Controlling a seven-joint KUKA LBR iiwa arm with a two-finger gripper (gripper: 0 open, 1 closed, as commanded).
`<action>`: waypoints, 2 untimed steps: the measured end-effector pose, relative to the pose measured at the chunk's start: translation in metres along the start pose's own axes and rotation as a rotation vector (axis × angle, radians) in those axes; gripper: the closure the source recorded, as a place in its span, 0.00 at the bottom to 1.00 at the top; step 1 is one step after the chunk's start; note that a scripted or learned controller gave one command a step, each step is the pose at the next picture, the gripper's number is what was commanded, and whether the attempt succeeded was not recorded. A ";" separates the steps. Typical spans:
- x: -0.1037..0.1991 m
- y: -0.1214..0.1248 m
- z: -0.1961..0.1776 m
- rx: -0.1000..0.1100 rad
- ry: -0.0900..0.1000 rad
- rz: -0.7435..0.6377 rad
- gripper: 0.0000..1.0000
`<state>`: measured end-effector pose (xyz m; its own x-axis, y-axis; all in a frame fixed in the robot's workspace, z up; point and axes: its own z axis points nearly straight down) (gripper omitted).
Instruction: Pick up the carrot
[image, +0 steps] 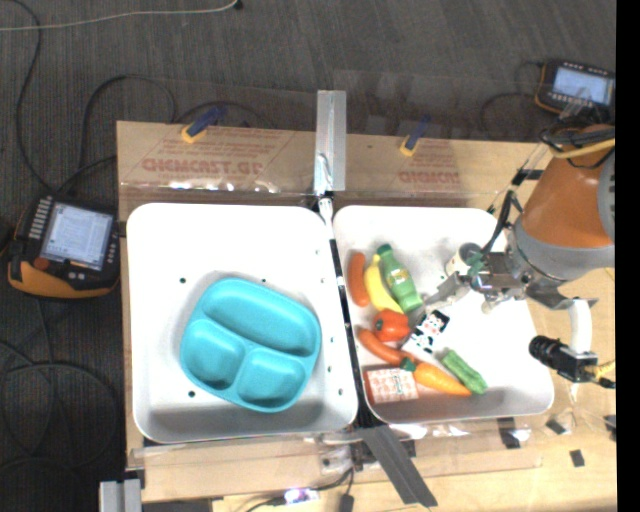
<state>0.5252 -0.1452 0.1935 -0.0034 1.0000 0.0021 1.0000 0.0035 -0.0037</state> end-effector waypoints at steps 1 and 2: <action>0.039 -0.042 0.041 0.002 0.000 0.217 0.00; 0.022 -0.035 0.098 -0.024 -0.004 0.087 0.00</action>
<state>0.4901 -0.1232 0.0952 0.0834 0.9965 -0.0013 0.9963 -0.0834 0.0198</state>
